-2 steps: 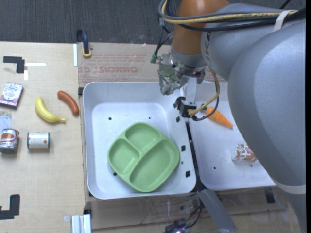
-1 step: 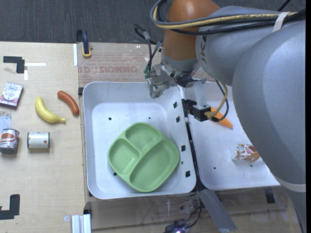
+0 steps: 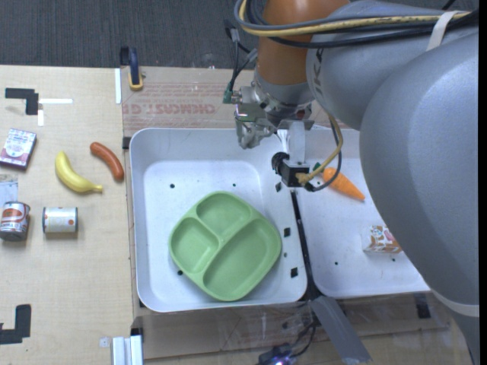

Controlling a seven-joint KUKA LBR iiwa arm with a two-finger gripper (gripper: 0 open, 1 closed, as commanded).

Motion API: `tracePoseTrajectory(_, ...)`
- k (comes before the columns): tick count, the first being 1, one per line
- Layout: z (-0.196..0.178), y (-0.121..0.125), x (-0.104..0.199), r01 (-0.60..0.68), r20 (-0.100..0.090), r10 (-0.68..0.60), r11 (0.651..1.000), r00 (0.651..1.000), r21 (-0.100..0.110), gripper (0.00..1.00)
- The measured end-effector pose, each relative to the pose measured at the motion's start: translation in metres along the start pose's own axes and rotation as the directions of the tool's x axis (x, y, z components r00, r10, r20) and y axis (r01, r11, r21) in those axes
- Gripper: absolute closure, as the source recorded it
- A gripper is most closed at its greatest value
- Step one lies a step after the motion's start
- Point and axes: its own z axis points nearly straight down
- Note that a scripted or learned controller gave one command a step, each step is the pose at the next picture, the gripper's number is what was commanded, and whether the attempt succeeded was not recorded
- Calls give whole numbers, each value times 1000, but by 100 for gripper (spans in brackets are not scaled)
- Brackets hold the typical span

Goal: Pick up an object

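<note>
On the wooden bench at far L, outside the bins, a small red-and-white packet [image 3: 17, 147], a banana [image 3: 74, 174], a sausage [image 3: 107, 160], a dark-label can [image 3: 14, 221] and a pale can [image 3: 60, 220] are laid out, all well apart from the arm.

Next, the L bin [image 3: 163, 169] is occupied by a green divided plate [image 3: 225, 245], which lies flat in the near half, close to the wall shared w/ the R bin. The gripper [image 3: 249, 135] is seen over the L bin's far edge, beyond the plate and apart from it. No obj. is seen in it, and whether it's open or closed can't be told from this angle.

In the R bin [image 3: 342, 268] a carrot [image 3: 344, 185] lies near the dividing wall. A small crumpled wrapper [image 3: 380, 239] lies further R, just beside the arm's big grey link.

Candidates for the pick are judged to be plate, carrot and wrapper.

Risks from here:
- If the gripper is lowered where it is, prob. only bare bin floor or the far wall would be met, so the grasp would close on nothing.
- The plate is wide, flat and low-rimmed. A 2-finger pinch on its rim could slip, or the plate could be tipped and dropped.
- The carrot is tapered and round, so it could be rolled or squeezed out. It's also close to the divider, so a wall strike is poss.
- The wrapper is thin and could be missed or just pushed aside.
</note>
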Motion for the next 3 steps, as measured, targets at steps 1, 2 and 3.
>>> tracePoseTrajectory(1, 93, -20, -11, -530, 2, 530, 848, 848, 2, 100)
tracePoseTrajectory(2, 9, -55, -64, 224, 0, -224, 975, 975, 0, 100)
tracePoseTrajectory(3, 27, 12, -19, 337, 0, -337, 941, 941, -1, 100)
